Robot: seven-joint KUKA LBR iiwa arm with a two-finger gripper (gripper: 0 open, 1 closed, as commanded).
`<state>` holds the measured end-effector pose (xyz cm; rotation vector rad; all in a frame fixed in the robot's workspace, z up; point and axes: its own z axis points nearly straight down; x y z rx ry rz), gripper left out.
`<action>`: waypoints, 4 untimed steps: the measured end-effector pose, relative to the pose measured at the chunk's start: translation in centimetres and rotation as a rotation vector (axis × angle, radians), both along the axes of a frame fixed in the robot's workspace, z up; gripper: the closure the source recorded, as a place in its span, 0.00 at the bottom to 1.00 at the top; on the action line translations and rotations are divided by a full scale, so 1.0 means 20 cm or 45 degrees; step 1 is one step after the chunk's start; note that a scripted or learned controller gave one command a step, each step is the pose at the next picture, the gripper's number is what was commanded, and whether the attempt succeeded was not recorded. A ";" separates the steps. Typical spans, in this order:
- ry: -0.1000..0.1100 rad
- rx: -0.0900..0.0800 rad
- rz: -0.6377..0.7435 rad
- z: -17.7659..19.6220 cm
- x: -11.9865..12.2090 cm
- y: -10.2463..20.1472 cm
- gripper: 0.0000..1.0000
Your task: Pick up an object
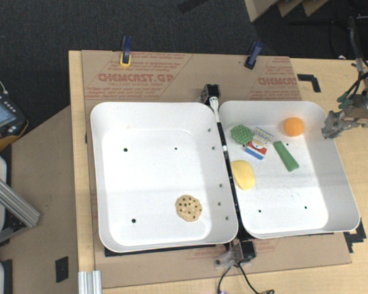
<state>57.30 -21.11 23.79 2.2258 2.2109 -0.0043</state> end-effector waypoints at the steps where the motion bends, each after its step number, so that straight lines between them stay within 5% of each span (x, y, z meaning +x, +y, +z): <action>1: 0.003 0.010 0.018 -0.03 0.09 0.40 1.00; 2: 0.006 0.007 -0.001 -0.17 -0.02 -0.01 1.00; 3: -0.002 0.005 0.014 -0.19 0.13 0.20 1.00; 4: 0.002 0.004 0.001 0.00 -0.14 -0.08 1.00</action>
